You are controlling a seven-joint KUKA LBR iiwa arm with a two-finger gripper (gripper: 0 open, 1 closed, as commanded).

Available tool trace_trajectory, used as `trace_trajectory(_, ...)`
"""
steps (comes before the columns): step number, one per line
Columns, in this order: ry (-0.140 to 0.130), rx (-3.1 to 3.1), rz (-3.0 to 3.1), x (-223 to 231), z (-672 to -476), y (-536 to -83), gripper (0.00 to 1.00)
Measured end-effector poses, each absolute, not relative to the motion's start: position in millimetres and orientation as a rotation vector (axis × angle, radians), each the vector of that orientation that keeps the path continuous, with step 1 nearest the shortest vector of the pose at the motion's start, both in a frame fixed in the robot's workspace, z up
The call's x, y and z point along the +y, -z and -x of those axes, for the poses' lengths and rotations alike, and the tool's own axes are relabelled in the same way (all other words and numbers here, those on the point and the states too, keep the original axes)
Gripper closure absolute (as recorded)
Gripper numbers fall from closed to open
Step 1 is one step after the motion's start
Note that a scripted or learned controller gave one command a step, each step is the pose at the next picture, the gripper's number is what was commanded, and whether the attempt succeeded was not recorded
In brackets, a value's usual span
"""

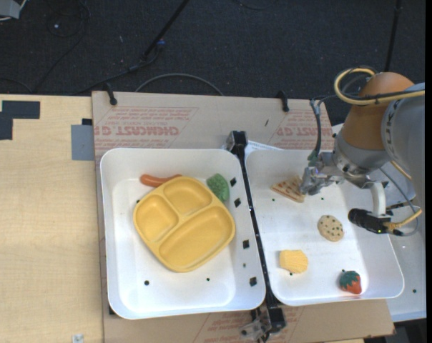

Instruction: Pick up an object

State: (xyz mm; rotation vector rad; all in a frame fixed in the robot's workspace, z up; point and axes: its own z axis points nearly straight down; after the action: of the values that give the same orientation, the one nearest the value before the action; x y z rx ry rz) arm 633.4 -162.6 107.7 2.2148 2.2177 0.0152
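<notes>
Bins sit side by side on the bench, and each one has something in it. The left bin [123,277] holds a yellow divided plate [184,222], tilted a little, with an orange carrot [157,179] poking out behind its far edge and a green leafy piece [219,186] just beside its upper right corner. The right bin [377,284] carries four small things, spread apart: a tan cracker [287,190] near the far side, a round cookie [330,228] with dark chips toward the right, a yellow block [294,261] closer to the front, and a red strawberry [350,281] in the near right corner. The arm comes in from the right, and its gripper [312,182] is down in the right bin, right against the cracker's right end. Whether it is clenched or released, I cannot tell from here.
</notes>
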Motion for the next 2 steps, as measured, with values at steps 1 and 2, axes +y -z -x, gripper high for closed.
trace_trajectory(1, -0.003, 2.221, -2.217, -156, -640.7, -165, 1.0)
trace_trajectory(2, -0.002, 2.222, -2.217, -161, -642.4, -210, 1.0)
